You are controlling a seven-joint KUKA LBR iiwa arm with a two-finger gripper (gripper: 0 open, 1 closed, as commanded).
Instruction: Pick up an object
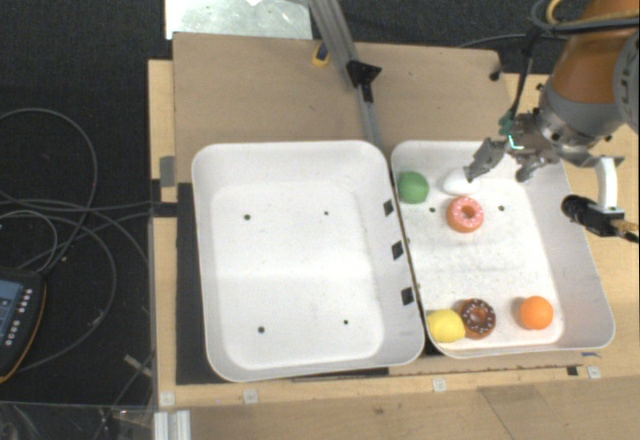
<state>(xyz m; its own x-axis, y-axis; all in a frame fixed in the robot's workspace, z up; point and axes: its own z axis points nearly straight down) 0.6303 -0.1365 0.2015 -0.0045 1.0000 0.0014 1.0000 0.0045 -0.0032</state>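
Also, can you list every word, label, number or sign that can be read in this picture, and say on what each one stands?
None can be read.
The handheld device at the left edge has a lit panel, too small and blurred to read.
The bins, the donuts and the arm bear no visible text.

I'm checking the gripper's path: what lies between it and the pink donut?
Bare white bin floor. In the camera view the gripper hangs up and right of the pink donut, with nothing between them.
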